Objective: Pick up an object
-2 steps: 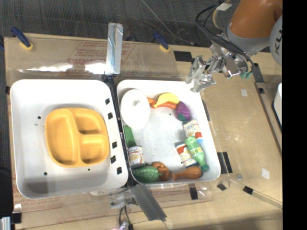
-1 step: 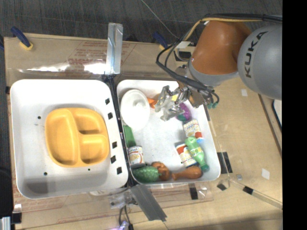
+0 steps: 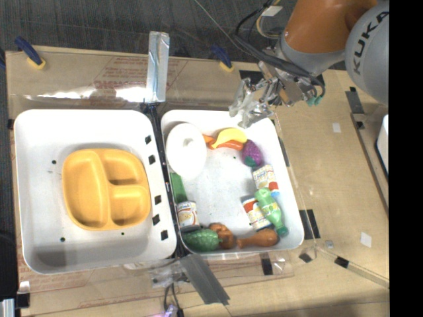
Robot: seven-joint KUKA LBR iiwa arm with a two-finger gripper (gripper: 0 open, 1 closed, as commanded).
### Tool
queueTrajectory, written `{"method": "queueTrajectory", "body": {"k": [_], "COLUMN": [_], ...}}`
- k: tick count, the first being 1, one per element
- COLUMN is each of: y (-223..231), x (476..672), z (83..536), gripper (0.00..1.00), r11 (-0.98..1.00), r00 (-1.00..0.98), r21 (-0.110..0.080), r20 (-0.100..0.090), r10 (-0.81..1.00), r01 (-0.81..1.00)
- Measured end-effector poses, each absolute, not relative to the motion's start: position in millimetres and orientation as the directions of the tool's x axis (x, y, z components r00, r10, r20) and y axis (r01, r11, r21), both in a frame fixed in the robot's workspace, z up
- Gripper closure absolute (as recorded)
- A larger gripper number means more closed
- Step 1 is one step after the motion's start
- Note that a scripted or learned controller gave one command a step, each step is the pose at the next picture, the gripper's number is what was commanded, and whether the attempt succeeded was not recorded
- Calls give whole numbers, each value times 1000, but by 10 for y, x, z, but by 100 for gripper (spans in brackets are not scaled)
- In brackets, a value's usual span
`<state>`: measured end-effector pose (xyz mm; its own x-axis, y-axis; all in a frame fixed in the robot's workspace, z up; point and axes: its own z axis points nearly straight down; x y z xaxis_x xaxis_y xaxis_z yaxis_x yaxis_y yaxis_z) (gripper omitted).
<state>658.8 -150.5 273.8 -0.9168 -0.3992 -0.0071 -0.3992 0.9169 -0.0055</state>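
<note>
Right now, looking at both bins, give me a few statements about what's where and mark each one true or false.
1. The yellow divided tray lies in the left bin. True.
2. The gripper is down among the objects in the left bin. False: it is over the right bin's far rim.
3. The white bowl sits in the right bin. True.
4. The purple grapes lie on the yellow divided tray. False: they are in the right bin, beside the banana.
</note>
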Motion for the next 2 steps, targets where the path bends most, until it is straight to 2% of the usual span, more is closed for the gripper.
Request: {"method": "queueTrajectory", "body": {"k": [1,2], "y": [-2000,-1332], "x": [6576,5813], "z": [3211,2504], "gripper": [100,100], "r11": [903,889], "r00": [-903,-889], "r21": [-6,4], "r20": [-5,2], "r10": [-430,-457], "r01": [-430,-457]}}
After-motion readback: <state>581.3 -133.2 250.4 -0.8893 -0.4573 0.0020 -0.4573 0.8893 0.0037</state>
